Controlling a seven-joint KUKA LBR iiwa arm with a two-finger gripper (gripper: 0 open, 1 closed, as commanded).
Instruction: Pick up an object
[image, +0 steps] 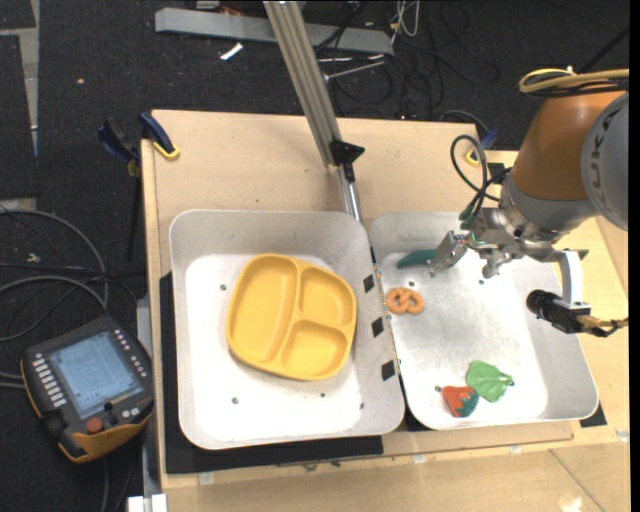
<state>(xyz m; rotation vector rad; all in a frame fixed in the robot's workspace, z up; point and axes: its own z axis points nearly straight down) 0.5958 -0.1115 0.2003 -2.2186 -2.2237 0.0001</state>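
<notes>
Yellow divided plate (292, 316), one, in left bin (200, 240). Right bin (520, 330): one orange pretzel (404, 300), one green-and-orange toy (478, 387), one teal piece (414, 259) beside pincer (470, 255). Pincer state: cannot tell.

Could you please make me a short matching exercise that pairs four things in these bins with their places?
Things:
1. yellow divided plate
2. orange pretzel
3. green leaf-shaped toy
4. teal object

Places:
A. near the front of the right bin
B. in the left bin
C. near the back of the right bin, by the gripper
D. right bin, close to the divide between the bins

Pairs: 1-B, 2-D, 3-A, 4-C
</notes>
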